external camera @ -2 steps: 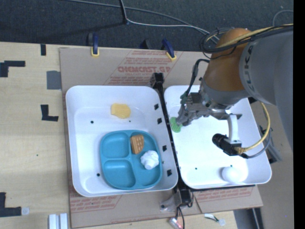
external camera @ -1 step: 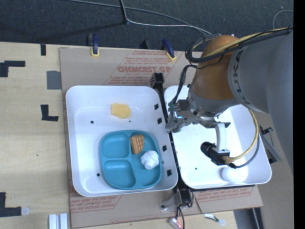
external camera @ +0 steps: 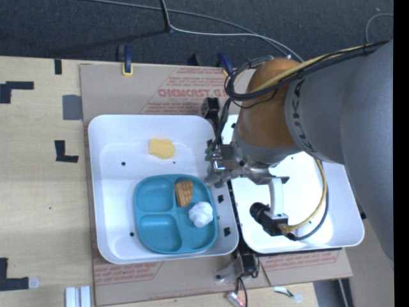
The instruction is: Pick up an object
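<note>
In the left bin (external camera: 105,171) a yellow crumpled piece (external camera: 162,148) lies near the far wall. A blue divided tray (external camera: 156,226) sits at the bin's front. In its upper right compartment lies a brown waffle-like piece (external camera: 184,192), and a white lumpy object (external camera: 200,214) rests at the tray's right side. My gripper (external camera: 216,164) hangs under the orange wrist band, over the divide between the two bins, just right of the tray's top corner. The wrist hides its lower end.
The right bin (external camera: 332,235) lies mostly beneath the grey arm (external camera: 339,107) and its black cables (external camera: 275,222). Both bins rest on a cardboard sheet (external camera: 160,82), held by blue clamps (external camera: 126,59) at the far edge.
</note>
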Robot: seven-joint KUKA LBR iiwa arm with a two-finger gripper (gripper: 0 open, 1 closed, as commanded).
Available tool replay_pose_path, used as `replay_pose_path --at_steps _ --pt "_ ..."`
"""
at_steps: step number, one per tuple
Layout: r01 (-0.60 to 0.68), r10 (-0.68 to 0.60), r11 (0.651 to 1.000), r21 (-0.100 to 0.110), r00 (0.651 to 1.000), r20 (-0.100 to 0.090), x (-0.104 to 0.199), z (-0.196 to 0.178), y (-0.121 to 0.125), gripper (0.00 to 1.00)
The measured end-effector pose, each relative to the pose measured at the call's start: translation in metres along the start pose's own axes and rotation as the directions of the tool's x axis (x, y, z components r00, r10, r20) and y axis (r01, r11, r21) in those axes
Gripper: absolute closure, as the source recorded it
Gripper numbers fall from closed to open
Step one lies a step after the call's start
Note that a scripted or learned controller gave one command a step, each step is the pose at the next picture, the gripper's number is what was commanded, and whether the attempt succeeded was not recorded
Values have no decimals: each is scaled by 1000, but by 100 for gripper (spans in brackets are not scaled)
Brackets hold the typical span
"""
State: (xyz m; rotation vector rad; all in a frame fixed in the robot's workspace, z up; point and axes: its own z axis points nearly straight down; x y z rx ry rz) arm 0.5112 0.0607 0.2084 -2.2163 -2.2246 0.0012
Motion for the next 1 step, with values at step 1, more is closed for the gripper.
replay_pose_path --at_steps 1 --pt "-3 3 1000 -1 1000 1 -2 0 1 0"
